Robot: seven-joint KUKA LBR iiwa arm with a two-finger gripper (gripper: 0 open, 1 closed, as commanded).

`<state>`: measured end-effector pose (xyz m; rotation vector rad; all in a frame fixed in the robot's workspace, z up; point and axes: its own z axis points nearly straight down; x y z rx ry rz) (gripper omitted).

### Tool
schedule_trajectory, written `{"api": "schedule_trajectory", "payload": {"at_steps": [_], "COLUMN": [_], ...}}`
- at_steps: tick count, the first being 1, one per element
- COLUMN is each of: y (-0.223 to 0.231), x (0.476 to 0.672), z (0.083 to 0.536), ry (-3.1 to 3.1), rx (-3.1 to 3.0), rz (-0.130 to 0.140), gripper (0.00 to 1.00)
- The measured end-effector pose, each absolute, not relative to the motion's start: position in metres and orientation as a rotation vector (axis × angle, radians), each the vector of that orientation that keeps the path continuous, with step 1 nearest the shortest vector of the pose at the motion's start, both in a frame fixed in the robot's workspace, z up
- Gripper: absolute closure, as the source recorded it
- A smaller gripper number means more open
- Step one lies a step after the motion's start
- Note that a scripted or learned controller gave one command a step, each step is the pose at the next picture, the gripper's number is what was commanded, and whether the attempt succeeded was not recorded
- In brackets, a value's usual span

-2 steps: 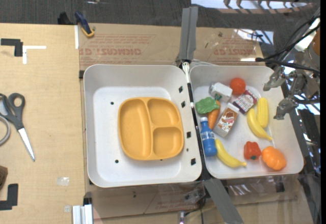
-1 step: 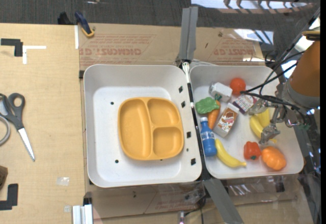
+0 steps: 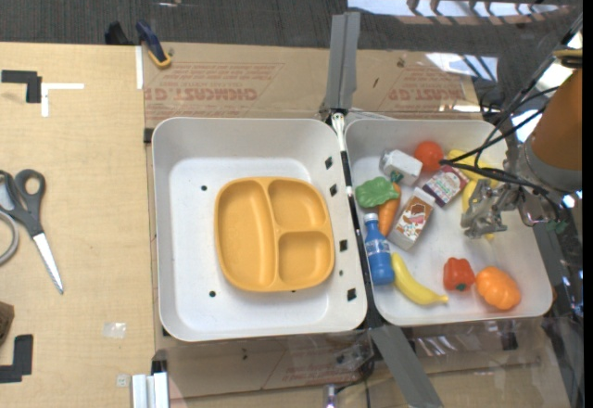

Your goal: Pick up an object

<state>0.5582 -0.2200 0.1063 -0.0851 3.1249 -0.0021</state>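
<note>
Banana [image 3: 416, 282] lengthwise from upper left to lower right in right bin [image 3: 536, 302]; pincer [image 3: 482, 216] state unclear.

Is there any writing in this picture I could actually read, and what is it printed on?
"CHEMCAL" or similar, red, upside down: on the cardboard sheet behind the left bin; the rest is blurred.
Red print on the cardboard behind the right bin: too blurred to read.
Labels on the small cartons and the blue bottle: too small to read.
</note>
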Motion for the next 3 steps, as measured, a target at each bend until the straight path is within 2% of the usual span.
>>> {"api": "schedule_trajectory", "payload": {"at_steps": [1,2,3], "y": [-0.22,-0.176,-0.176], "x": [0.558,0.628,0.632], "z": [0.106,0.101,0.114], "ry": [3.125,3.113,3.098], "rx": [-0.084,0.265,0.262], "rz": [-0.002,-0.003,-0.006], "gripper": [0.0,0.0,1.0]}}
